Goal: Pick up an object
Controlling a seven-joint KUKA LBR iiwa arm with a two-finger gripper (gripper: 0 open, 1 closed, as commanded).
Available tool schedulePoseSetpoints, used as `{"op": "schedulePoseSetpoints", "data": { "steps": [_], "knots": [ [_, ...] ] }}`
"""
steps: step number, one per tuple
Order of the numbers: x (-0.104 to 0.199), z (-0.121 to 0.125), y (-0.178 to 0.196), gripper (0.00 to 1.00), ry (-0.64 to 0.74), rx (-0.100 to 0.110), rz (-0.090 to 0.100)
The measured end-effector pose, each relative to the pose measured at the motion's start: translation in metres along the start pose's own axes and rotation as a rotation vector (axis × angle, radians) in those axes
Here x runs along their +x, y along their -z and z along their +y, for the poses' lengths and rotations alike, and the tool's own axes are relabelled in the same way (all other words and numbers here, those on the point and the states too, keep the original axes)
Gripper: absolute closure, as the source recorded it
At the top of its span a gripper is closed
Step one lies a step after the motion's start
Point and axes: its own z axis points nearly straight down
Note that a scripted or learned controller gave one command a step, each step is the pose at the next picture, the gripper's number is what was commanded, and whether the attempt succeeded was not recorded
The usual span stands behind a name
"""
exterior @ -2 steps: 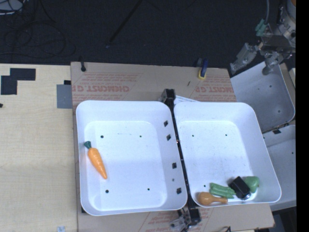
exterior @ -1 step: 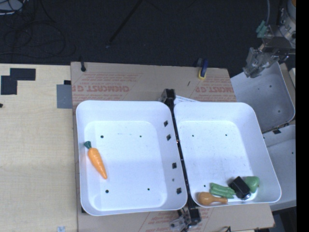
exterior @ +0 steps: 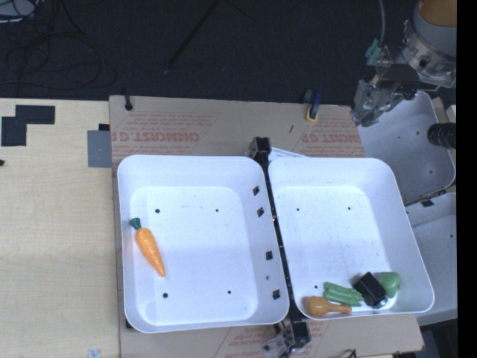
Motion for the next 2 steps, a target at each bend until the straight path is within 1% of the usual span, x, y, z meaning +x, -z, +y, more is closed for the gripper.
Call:
{"op": "schedulePoseSetpoints", "data": {
  "steps": [1,2],
  "knots": [
    [0.027,0.019,-0.059,1.00,0.000,0.003,-0.001],
    [0.081,0.015,-0.098,1.00,0.002,0.003,0.000]
  ]
}}
